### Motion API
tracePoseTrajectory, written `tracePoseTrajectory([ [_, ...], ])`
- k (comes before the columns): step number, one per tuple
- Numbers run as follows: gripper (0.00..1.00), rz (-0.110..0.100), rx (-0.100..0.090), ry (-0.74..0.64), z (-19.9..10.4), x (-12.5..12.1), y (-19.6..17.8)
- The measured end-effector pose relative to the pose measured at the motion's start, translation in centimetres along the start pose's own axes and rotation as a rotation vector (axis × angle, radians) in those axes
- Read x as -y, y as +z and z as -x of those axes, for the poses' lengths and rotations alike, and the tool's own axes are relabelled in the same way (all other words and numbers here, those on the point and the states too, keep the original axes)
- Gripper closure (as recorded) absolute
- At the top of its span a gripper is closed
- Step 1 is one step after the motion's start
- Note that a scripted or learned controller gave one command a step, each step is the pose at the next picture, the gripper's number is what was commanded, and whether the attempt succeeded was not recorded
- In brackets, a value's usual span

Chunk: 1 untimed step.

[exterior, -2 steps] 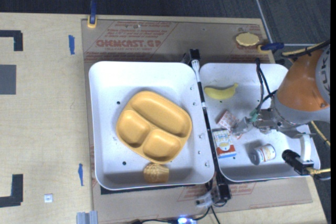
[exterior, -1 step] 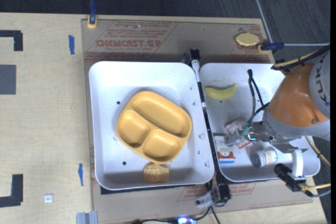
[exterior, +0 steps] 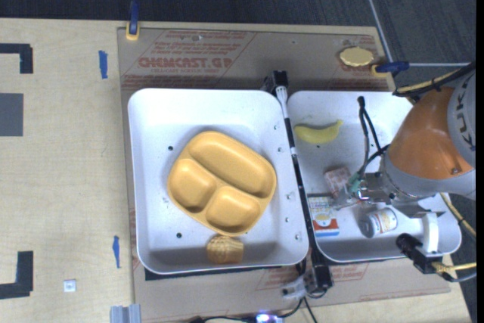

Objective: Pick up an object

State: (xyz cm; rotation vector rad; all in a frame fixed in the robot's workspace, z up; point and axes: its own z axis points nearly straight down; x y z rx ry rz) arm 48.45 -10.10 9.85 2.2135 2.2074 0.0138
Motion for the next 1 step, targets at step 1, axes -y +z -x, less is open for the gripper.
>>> tracePoseTrajectory([
  [1, 1.00, -0.016, -0.005, -0.004, -5.81, -6.28, -8.55],
])
